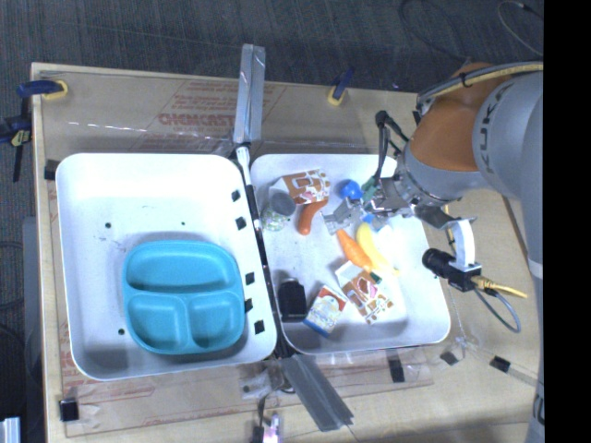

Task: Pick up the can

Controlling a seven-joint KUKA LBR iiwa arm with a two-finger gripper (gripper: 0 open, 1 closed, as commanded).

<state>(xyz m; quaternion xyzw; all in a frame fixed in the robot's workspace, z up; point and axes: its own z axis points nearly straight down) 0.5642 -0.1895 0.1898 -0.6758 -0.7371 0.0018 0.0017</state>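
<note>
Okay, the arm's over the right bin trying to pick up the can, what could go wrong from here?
1. The gripper sits among crowded items: a blue ball, a banana and a carrot lie close by, so it might grab or shove one of those.
2. The can lies near the divider side of the right bin, apart from the gripper, so this try may miss it.
3. The can looks to be lying on its side and could roll if nudged.

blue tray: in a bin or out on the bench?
In. The blue tray lies flat inside the left bin, toward its front, white floor showing around it.
</note>
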